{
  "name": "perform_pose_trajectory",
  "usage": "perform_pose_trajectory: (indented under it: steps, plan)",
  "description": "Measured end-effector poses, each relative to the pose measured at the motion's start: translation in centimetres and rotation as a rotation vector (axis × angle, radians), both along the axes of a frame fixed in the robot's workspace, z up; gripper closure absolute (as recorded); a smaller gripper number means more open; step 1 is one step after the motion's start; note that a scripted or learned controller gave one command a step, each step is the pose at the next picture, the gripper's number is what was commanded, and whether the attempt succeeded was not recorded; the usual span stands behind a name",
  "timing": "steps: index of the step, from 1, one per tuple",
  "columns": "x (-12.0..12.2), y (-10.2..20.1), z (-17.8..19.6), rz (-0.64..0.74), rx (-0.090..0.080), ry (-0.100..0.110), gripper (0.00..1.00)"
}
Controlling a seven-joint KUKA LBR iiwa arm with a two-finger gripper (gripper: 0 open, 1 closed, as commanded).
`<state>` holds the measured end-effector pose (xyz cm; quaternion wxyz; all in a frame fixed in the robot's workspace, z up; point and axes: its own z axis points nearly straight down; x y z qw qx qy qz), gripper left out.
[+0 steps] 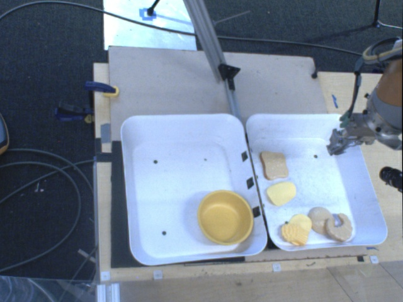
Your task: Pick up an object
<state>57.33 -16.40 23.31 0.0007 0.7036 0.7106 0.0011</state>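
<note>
End effector point(335, 145) hangs over right bin point(371, 187) near its far edge — finger state cannot be told. Yellow bowl point(225, 216) sits in left bin point(170, 143).

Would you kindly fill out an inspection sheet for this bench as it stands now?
Surface: two white bins, left bin and right bin, on a board.
Job's things: toast slice, pale yellow piece, ridged yellow piece and two tan pieces in the right bin.
Clutter: yellow bowl in the left bin.
Grippers: hand over the right bin's far right part, holding nothing seen.
Cables: black cables on the floor at left.
Surroundings: dark carpet, metal pole.
</note>
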Motion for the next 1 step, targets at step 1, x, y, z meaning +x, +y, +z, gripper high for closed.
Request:
perform_pose_trajectory:
  steps: [1]
  plan:
    - [0.63,5.48,1.07,0.002,0.001,-0.001,1.00]
